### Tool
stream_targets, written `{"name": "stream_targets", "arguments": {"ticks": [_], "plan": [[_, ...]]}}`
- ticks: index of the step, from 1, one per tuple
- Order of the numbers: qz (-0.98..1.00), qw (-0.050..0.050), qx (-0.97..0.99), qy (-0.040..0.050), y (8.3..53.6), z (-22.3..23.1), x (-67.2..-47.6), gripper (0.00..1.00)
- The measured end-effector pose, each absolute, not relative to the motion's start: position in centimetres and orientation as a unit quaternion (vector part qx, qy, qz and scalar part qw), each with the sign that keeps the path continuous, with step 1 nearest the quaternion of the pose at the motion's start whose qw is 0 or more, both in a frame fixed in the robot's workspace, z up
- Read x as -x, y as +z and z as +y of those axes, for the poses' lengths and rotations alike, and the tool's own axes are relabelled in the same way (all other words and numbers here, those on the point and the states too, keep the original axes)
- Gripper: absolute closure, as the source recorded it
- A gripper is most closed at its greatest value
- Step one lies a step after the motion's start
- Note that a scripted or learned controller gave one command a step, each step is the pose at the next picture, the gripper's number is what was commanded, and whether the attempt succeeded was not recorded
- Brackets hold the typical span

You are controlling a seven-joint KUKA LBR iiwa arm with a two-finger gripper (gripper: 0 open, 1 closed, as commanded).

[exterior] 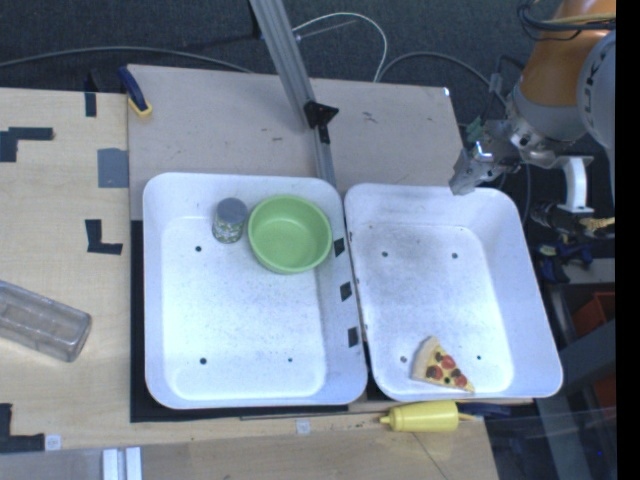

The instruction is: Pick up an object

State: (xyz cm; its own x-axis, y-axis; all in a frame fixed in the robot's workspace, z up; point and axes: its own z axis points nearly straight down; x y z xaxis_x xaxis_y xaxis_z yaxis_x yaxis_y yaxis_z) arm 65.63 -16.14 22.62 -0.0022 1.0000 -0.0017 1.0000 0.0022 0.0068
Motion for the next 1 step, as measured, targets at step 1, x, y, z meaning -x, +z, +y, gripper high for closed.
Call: {"name": "stream_targets", "arguments": {"ticks": [1], "plan": [[0.708,0.001,-0.706,0.0004,24.23,-16.09,-65.69,1.00]]}}
